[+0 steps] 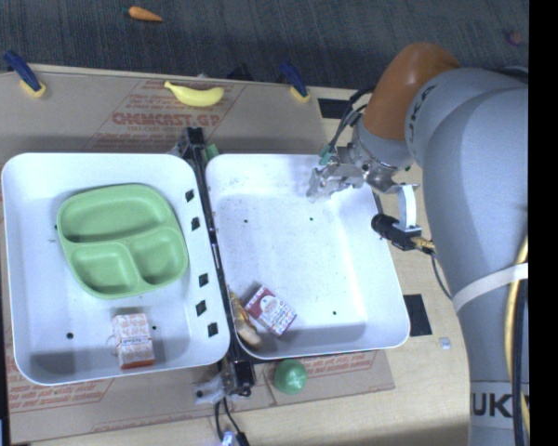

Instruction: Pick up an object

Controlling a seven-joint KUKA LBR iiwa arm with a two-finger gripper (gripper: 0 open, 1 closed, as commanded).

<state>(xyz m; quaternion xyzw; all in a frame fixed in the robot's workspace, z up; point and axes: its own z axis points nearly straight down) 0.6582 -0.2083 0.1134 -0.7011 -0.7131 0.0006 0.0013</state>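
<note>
The small red and white carton in the right bin looks light and crushable, best pinched across its flat sides, while the gripper hangs near the far wall, its state I cannot tell

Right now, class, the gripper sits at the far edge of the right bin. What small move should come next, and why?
Probably travel toward the near left corner of the right bin. The gripper is over bare floor at the far edge, while the red and white carton lies in that near corner against the divider, beside a small tan item.

Tray in L bin, carton in R bin
</note>
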